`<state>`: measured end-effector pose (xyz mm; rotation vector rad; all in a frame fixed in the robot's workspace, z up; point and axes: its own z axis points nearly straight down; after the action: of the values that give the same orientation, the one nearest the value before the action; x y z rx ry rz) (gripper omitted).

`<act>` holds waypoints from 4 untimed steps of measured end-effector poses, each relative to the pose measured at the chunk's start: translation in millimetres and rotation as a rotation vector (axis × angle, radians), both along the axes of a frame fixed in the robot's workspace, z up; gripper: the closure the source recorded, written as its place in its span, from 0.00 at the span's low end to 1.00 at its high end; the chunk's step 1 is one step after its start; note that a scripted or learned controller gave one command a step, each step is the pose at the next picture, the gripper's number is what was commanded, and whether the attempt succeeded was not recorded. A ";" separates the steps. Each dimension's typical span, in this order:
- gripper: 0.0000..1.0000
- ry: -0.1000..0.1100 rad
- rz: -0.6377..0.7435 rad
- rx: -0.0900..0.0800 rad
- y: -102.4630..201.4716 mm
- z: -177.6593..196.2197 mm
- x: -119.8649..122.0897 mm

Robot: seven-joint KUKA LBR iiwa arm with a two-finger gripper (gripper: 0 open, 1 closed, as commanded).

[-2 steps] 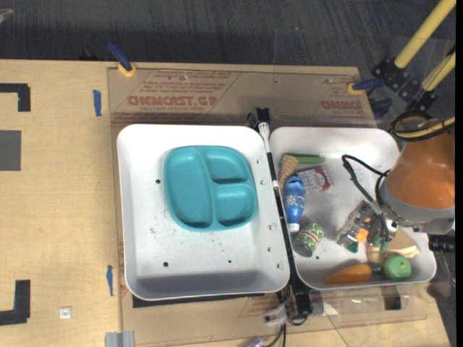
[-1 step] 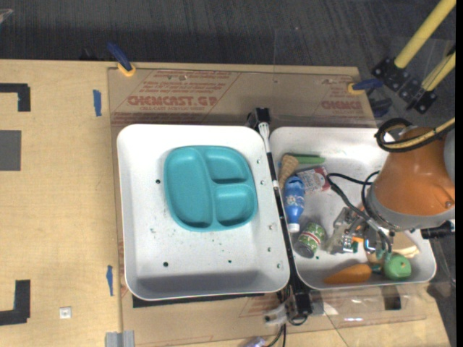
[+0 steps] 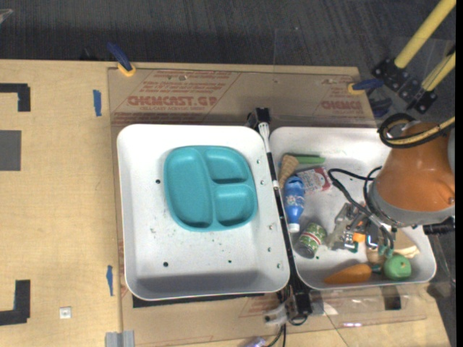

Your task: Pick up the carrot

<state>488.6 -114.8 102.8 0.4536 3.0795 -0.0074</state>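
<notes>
The carrot (image 3: pixel 348 273) is orange and lies flat along the front wall of the right bin (image 3: pixel 362 142), its thick end pointing toward a green round toy (image 3: pixel 396 267). My gripper (image 3: pixel 349 231) hangs low in that bin, just behind and above the carrot and apart from it. The orange wrist band (image 3: pixel 418 178) sits above it to the right. Nothing shows held in the gripper.
A blue bottle (image 3: pixel 294 202), a green can (image 3: pixel 311 241) and a tan cone (image 3: pixel 288 167) lie in the right bin's left half. The left bin (image 3: pixel 137 215) holds a teal divided plate (image 3: pixel 211 186). Black cables (image 3: pixel 347 176) loop near the wrist.
</notes>
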 end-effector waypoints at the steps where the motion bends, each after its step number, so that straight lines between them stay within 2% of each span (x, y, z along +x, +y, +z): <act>1: 1.00 -0.008 0.000 -0.001 0.2 10.3 2.3; 2: 1.00 0.008 0.467 -0.001 -30.7 -11.3 -2.2; 3: 1.00 -0.002 0.466 -0.003 -29.6 -0.3 1.0; 4: 0.00 -0.007 0.466 -0.004 -29.2 0.8 2.8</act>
<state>491.4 -144.0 103.7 -0.2695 3.0936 -0.0017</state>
